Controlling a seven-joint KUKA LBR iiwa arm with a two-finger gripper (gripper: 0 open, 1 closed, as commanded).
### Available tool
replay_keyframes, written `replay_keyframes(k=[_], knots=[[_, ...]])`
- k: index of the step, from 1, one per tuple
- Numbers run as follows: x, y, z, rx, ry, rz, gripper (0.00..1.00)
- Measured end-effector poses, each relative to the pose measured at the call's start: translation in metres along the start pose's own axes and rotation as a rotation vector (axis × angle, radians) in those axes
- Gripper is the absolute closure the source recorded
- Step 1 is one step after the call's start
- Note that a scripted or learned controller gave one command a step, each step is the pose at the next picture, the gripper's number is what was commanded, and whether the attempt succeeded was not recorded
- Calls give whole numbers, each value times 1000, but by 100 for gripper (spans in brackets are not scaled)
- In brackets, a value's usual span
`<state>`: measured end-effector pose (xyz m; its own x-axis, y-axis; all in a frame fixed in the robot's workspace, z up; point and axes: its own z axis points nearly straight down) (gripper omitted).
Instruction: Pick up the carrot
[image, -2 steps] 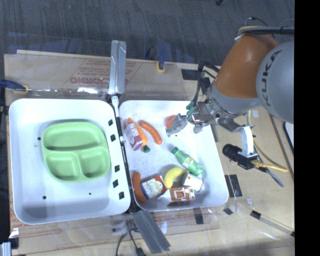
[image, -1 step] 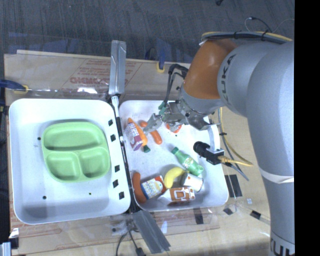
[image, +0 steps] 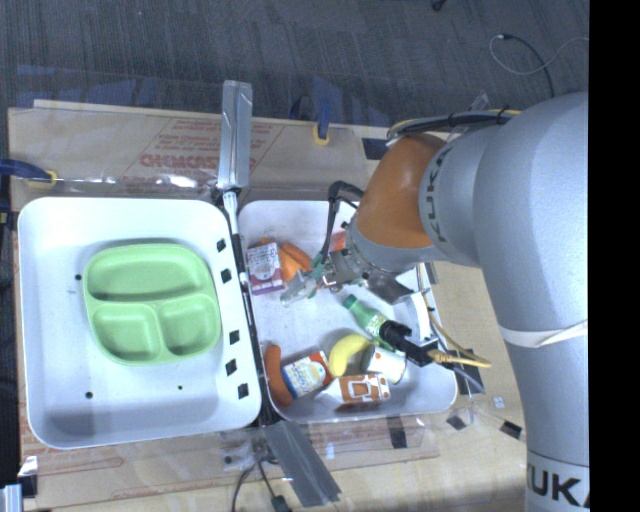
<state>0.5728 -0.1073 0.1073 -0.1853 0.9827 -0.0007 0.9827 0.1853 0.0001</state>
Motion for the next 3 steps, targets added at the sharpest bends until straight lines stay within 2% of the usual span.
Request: replay_keyframes(k=[1, 2, 3], knots=[[-14, 78, 15, -1, 0, -259, 0], [-14, 81, 0, -9, -5, -264, 100], [-14, 81, 1, -6, -4, -264, 0]])
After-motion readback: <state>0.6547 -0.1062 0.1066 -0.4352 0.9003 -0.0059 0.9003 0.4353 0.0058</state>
